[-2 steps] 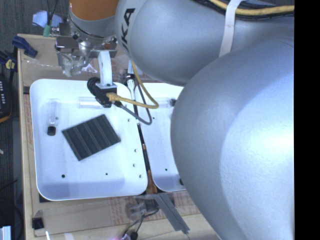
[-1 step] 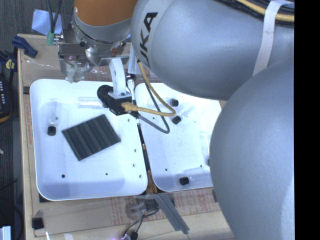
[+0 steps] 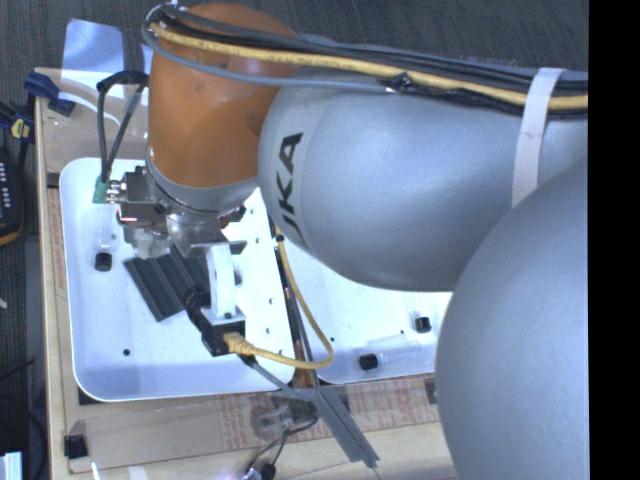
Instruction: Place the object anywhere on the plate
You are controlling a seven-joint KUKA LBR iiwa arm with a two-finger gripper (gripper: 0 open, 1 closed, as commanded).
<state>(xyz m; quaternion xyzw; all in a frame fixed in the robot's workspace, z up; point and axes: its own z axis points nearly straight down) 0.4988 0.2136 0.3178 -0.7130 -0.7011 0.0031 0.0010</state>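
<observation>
My gripper hangs low over the left white bin, in its left half, below the orange wrist band. It looks like a dark ribbed slab slanting down to the left, close to the bin floor. A small black object lies on the bin floor just left of the gripper, apart from it. The grey arm covers the middle and right of the camera view and hides much of both bins.
A tiny dark speck lies near the left bin's front. Two small black pieces sit in the visible strip of the right bin. The wooden bench edge runs along the front.
</observation>
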